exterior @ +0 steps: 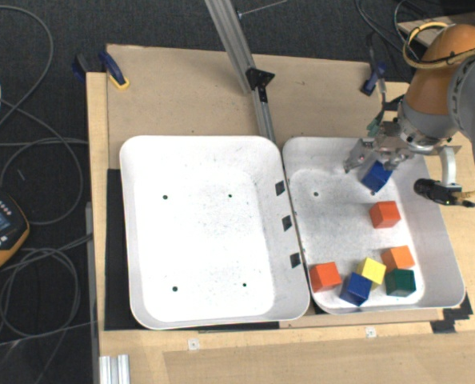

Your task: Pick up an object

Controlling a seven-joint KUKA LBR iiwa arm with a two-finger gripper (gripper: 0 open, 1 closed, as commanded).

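My gripper (377, 169) hangs over the far part of the right bin (437, 238), pointing down. A blue block (376, 179) sits tilted between its fingers, and the gripper is shut on it. Just in front of it in the same bin lies an orange-red block (385, 214). Along the bin's near edge are an orange block (325, 275), a second blue block (354, 289), a yellow block (373, 270), another orange block (397, 256) and a green block (400, 282).
The left bin (197, 222) lies beside the right one, with black clips (285, 222) on the shared rim. A slanted metal pole (241, 50) rises behind the bins. Cables run over the floor at left.
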